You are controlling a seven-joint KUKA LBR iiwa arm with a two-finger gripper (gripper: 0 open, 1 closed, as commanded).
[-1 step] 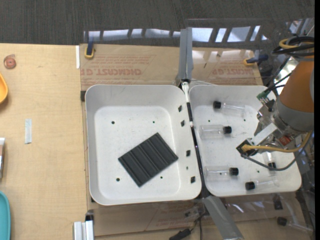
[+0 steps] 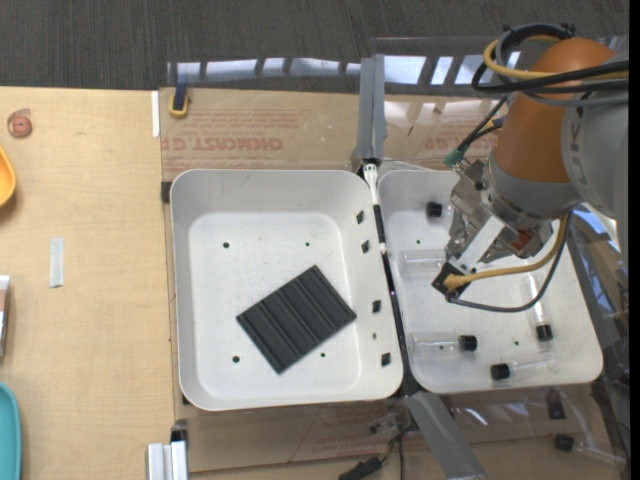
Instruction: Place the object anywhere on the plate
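Hanging over the right bin, the gripper is seen slanting down from the grey arm and its orange band, which reach in from the view's right. How far the gripper is opened cannot be told from this angle, and nothing can be made out in its hold. 4 small black-capped pieces are scattered around it on the floor of that bin. A 1st cap is found just beyond the gripper, toward the far rim. A 2nd cap is set on the gripper's near side, with a clear tube stretched from it toward the left bin. A 3rd cap is placed nearer still to the front rim, again with a clear tube joined to it. A 4th cap is seen on the gripper's arm side, near the front. All 4 are seen apart from the gripper. The ribbed black plate is laid flat and askew in the left bin, well apart from the gripper across the divide between the 2 bins, and its ribbed top is seen bare. Both bins are borne on a cardboard sheet.
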